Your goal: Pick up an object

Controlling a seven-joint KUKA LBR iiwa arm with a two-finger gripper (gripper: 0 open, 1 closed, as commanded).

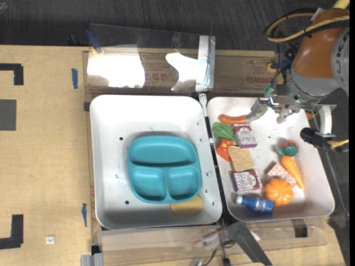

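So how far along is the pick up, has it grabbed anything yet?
Nothing looks picked yet. The claw hangs open above the right bin with nothing between its fingers. The carrot, pumpkin and blue bottle lie there. Descending, gripping and lifting remain.

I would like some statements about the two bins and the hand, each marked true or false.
1. The teal divided tray lies in the left bin. True.
2. The hand grips the carrot. False: it holds nothing, its fingers open above the right bin; the carrot lies apart from it.
3. The blue bottle lies near the right bin's front edge. True.
4. The orange pumpkin sits on the teal tray. False: it is in the right bin, beside the blue bottle.
5. A tan piece lies by the tray's front edge. True.
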